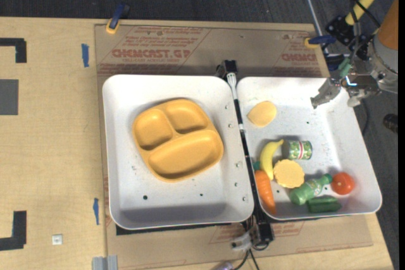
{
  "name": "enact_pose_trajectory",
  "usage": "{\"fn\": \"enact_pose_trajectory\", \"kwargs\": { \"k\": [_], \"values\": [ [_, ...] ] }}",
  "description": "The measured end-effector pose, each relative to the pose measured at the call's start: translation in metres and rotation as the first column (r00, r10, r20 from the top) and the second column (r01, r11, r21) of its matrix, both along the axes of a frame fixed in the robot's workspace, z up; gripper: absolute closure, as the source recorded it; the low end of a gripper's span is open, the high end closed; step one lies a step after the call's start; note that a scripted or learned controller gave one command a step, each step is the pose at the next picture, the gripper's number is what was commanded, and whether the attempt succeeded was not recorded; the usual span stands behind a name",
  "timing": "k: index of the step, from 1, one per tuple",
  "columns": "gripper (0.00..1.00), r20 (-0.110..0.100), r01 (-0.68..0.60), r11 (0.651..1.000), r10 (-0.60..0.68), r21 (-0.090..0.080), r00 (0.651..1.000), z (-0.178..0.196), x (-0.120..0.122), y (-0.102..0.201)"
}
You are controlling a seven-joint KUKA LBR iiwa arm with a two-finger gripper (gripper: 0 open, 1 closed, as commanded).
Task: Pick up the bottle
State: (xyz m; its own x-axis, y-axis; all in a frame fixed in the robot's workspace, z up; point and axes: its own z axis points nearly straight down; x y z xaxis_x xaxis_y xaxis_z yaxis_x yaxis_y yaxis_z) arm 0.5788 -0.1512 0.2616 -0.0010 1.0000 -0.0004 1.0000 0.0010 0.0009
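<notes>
While the gripper (329, 93), fingers apart and holding nothing, hovers ready, the green bottle (310, 189) lies well below it.

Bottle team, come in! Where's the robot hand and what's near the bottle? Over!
Gripper above right bin's far edge, holding nothing. Green bottle lying at near edge, untouched. Tomato, yellow disc and green pepper crowd it.

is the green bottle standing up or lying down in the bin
Lying down. The green bottle rests on its side on the floor of the right bin, its length running along the floor between the orange disc and the tomato.
</notes>
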Motion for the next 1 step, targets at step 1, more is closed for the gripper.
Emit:
{"fn": "enact_pose_trajectory", "kwargs": {
  "k": [1],
  "values": [
    [1.0,0.002,-0.001,1.0,0.001,-0.001,1.0,0.0103,0.0008,0.0002]
  ]
}}
